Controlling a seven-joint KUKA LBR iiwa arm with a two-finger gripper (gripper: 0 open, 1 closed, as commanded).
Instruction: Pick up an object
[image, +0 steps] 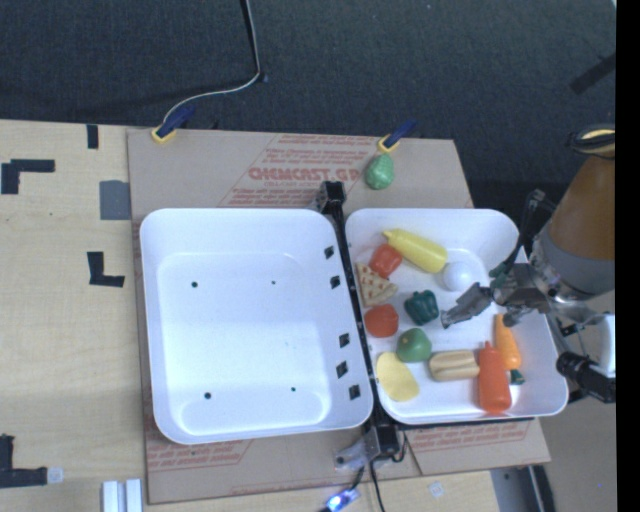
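Cardboard (300, 175) covers the table (60, 300), and two white bins sit on it side by side. The fingers (460, 307) hang over the right bin (500, 225), spread apart and grasping nothing. One dark finger slants out toward the middle of the bin.

The things to pick all lie in that bin around the fingers. Just beside that slanting tip, on the side away from the arm, is a dark green pepper (421, 306). A white ball (462, 272) lies just beyond the fingers toward the far rim. A yellow corn (415, 250) lies past the ball, further from the arm. On the near side of the fingers lies a tan roll (453, 365). A small carrot (507, 345) sits under the arm-side finger; I cannot tell whether they touch. A bigger carrot (493, 380) lies beside the roll, toward the near rim. A green apple (413, 345) sits beyond the roll, away from the arm, with a lemon (397, 380) nearer the front rim.

Furthest from the fingers, along the wall shared with the left bin (170, 240), lie a red chunk (385, 262), a waffle (375, 288) and a tomato (380, 321).

The arm (585, 230) comes in behind the fingers. A green toy (380, 173) lies outside the bins on the cardboard, well apart from the fingers, near a blue clamp (397, 134).
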